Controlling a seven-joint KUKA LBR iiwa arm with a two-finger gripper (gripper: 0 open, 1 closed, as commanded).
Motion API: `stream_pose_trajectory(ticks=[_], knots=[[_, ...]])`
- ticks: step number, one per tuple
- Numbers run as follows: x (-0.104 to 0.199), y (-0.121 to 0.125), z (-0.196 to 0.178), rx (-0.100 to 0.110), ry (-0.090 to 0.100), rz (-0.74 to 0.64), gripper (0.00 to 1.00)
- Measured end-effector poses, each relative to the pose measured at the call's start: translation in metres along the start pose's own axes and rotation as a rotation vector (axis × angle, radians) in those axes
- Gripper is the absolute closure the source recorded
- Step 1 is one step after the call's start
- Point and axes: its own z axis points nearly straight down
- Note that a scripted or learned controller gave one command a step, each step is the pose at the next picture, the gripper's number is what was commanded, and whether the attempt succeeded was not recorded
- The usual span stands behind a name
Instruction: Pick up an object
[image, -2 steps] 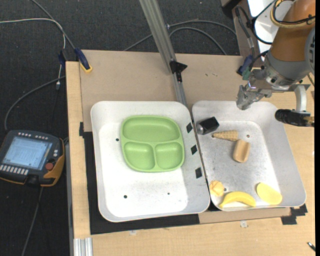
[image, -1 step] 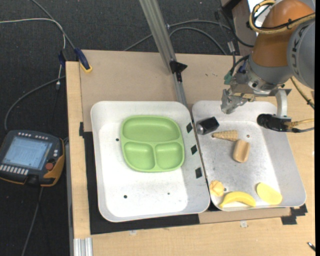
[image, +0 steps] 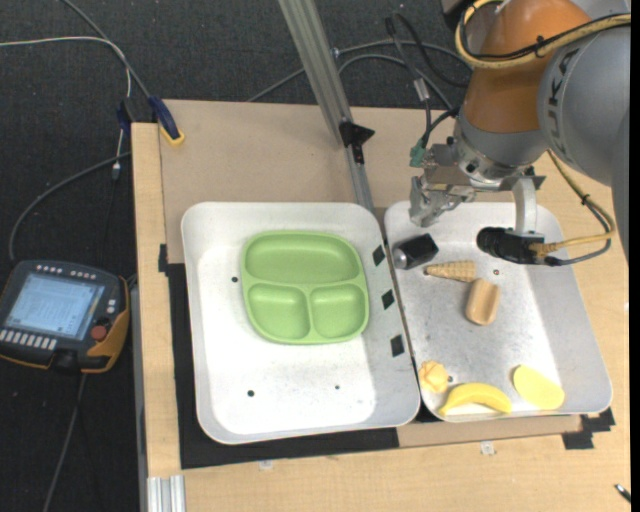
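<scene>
The claw (image: 432, 205) hangs over the far left corner of the right bin (image: 570, 330), below the grey arm (image: 560, 70) with its orange band; whether it is apart or together cannot be told, and nothing shows between its tips. Just beside it lies a small black and silver object (image: 411, 249). Nearby in the same bin rest a ridged tan cone (image: 452, 270) and a tan cylinder (image: 482, 301) — with a banana (image: 474, 399), a yellow slice (image: 538, 387) and a pale yellow piece (image: 434, 376) along the near edge. The left bin (image: 225, 400) holds a green divided plate (image: 304, 286). Both bins sit on the bench (image: 250, 150).
</scene>
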Motion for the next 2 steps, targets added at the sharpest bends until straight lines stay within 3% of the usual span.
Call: stream_pose_trajectory(ticks=[2], knots=[[0.112,0.000,-0.011,-0.003,0.000,0.000,1.00]])
